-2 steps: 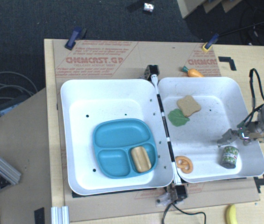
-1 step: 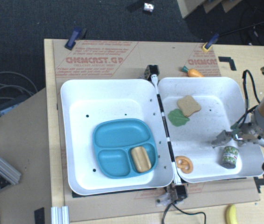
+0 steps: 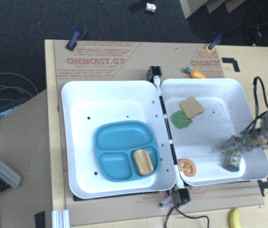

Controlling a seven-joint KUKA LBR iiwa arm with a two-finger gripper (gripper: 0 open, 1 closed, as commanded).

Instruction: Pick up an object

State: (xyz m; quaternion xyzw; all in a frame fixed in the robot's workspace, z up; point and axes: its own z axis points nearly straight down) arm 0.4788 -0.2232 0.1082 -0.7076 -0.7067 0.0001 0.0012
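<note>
Pretzel [image 3: 187, 167] near can [image 3: 233, 159] under claw [image 3: 238, 145].

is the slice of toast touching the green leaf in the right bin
Touching. The camera view shows the toast slice with its lower left corner overlapping the top edge of the green leaf, with no white of the right bin between them.
</note>
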